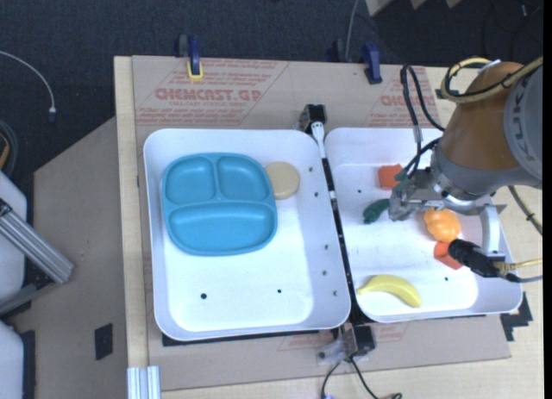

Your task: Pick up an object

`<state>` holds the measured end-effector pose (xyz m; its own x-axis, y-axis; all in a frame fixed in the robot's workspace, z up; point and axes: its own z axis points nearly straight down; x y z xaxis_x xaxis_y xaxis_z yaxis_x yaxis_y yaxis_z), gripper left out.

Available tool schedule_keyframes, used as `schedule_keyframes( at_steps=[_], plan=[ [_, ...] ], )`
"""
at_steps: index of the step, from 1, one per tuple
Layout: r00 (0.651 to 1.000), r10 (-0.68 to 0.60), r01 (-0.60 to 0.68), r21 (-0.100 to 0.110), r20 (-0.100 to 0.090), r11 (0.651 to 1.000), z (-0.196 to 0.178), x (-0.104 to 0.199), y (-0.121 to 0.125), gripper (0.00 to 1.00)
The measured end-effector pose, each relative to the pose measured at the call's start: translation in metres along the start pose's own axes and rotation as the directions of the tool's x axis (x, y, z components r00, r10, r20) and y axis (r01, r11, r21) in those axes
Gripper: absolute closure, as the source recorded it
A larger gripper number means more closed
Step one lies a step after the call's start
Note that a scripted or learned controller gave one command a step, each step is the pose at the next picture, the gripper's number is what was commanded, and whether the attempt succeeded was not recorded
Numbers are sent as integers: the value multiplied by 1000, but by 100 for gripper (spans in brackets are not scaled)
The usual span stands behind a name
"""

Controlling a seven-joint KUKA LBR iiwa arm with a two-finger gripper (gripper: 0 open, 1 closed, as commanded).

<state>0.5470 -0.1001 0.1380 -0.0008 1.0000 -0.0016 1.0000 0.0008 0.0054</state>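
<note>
Gripper (402,208) fingers cannot be told apart, and the green toy (376,210) just beside could be nudged away.

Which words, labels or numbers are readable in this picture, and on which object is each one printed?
"CHEMCAST GP", in red print, on the brown board under the bins, at its far left part. Some letters are faint.
A second red print on the same board, far right part near the cables, is partly hidden and too blurred to read.
No readable text on the bins, the blue tray, the banana or the arm.
</note>
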Motion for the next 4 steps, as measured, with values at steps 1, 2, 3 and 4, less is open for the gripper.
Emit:
schedule_keyframes(
  at_steps=[1,2,3,4],
  plan=[
    [1000,-1,1,-1,0,1000,-44,4,3,100],
    [1000,0,0,-2,0,1000,-87,4,5,100],
    [1000,-6,6,1,-3,1000,-97,56,31,100],
    [1000,-6,6,3,-3,1000,-84,109,56,100]
  ],
)
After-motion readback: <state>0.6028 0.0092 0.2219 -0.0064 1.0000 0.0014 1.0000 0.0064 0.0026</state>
